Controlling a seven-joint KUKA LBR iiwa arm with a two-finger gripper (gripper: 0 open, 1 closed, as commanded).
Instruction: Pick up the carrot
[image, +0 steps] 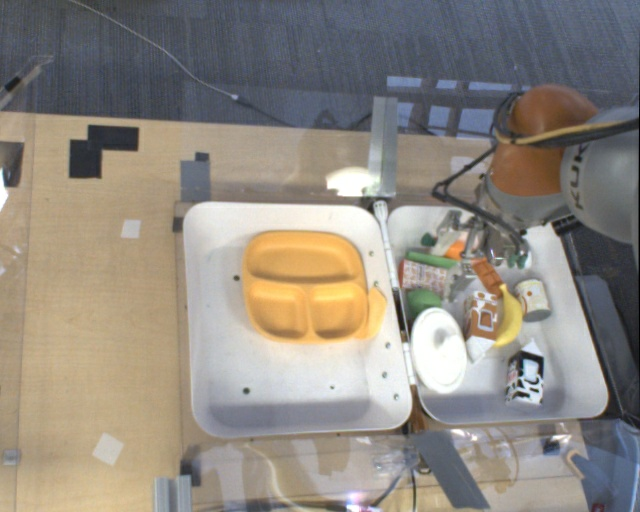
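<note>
The carrot (457, 249) is a small orange piece with a green top, lying at the back of the right bin (580, 380) among other items. My gripper (476, 243) hangs low right over it, under the orange wrist band, and part of the carrot is hidden beneath it. I cannot make out whether the carrot is touched or held.
Packed in the right bin are a red and green packet (428, 272), a green item (422, 300), a white bowl (440, 346), a brown box (484, 308), a banana (511, 318), a small can (531, 297) and a cow-patterned carton (524, 378). The left bin (215, 390) bears a yellow divided tray (305, 285).
</note>
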